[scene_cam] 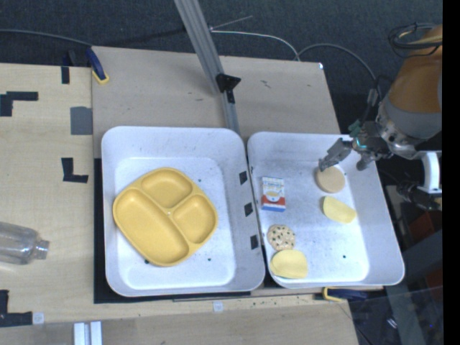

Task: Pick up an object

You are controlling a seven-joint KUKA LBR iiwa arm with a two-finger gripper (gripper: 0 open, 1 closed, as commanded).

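**Bench stock: two bins, one arm reaching in**

Item 1. Gripper, on a grey arm with an orange band, entering from 3 o'clock. It hangs over the upper right part of the right bin. Fingers spread apart, nothing between them; one fingertip sits just above the round tan disc, whether touching cannot be told.

Item 2. Right bin contents, by clock face of the bin:
- round tan disc, at 1 o'clock, lying flat.
- yellow wedge-shaped piece, at 3 o'clock, just below the disc, apart from it.
- small carton with blue and red print, at 10 o'clock, lying flat near the left wall.
- chocolate-chip cookie, at 7 o'clock, below the carton.
- pale yellow rounded piece, at 6 o'clock, touching or just beside the cookie's lower edge.

Item 3. Left bin: one yellow divided plate with three compartments, lying left of centre, turned at a slant.

Item 4. Bench surround: clear plastic bottle lying on its side at 9 o'clock of the view; metal pole at 12 o'clock.
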